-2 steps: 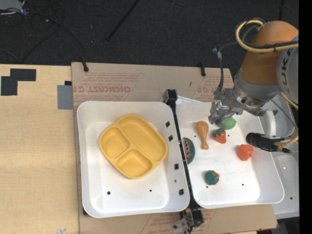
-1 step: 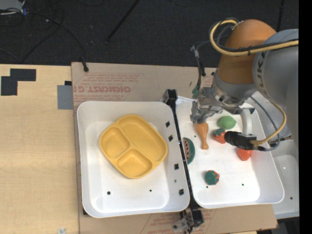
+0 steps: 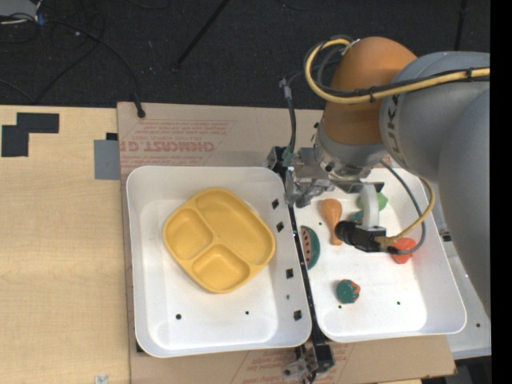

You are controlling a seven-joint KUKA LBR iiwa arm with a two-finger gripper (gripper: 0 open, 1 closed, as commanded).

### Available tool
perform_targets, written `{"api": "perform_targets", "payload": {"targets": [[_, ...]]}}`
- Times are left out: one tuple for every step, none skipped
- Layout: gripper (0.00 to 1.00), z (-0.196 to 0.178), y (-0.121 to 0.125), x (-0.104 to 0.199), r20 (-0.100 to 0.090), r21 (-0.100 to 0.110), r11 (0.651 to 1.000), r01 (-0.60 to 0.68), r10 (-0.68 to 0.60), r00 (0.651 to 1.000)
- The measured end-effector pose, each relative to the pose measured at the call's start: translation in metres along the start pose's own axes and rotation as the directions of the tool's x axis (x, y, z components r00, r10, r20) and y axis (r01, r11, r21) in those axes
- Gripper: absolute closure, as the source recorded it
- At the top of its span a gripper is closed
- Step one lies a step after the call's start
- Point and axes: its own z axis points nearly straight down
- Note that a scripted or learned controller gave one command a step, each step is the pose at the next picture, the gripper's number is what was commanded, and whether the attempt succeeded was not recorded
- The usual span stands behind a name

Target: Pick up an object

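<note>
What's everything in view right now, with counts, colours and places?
bins: 2, white, side by side; left bin, right bin
divided plate: 1, yellow, middle of left bin
drumstick-shaped toy: 1, orange, right bin, far half
half-round piece: 1, dark green with red, right bin, against its left wall
small round piece: 1, green and red, right bin, near middle
orange-red piece: 1, right bin, right side, partly hidden
green piece: 1, right bin, mostly hidden by the arm
cardboard sheet: 1, brown, under the bins
arm: 1, grey and orange, from the right
gripper: 1, dark, over the bins' shared wall
</note>
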Motion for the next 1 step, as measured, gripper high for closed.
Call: {"api": "perform_targets", "payload": {"targets": [[1.0, 0.0028, 0.0114, 0.0621, 0.0, -0.002, 1.0, 0.002, -0.002, 1.0]]}}
